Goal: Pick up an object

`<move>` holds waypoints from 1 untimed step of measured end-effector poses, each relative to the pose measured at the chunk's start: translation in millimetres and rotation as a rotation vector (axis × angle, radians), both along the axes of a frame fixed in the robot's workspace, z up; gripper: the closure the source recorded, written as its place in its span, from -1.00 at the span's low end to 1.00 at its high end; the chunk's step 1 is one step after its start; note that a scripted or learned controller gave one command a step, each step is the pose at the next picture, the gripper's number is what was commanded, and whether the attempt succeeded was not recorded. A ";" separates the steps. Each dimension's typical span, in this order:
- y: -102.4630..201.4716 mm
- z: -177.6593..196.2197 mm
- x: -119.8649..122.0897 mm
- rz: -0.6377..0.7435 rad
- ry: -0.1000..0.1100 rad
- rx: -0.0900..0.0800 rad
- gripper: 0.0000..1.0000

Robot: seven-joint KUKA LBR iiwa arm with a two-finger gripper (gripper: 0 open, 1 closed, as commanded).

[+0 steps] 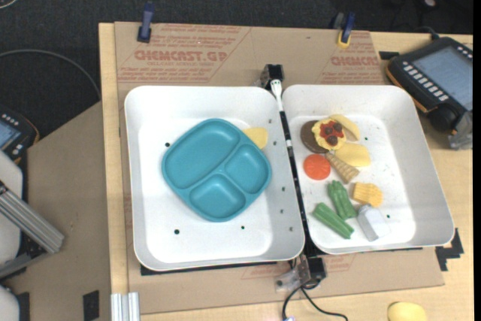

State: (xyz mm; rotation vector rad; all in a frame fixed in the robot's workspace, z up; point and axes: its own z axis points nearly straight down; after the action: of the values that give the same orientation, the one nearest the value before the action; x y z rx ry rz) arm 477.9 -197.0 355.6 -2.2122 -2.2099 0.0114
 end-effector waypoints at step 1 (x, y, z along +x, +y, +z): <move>62.4 104.4 3.6 0.009 -0.030 -0.007 1.00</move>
State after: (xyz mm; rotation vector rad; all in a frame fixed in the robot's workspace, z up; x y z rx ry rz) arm 481.5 -134.6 460.1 -2.2206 -2.2384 -0.0133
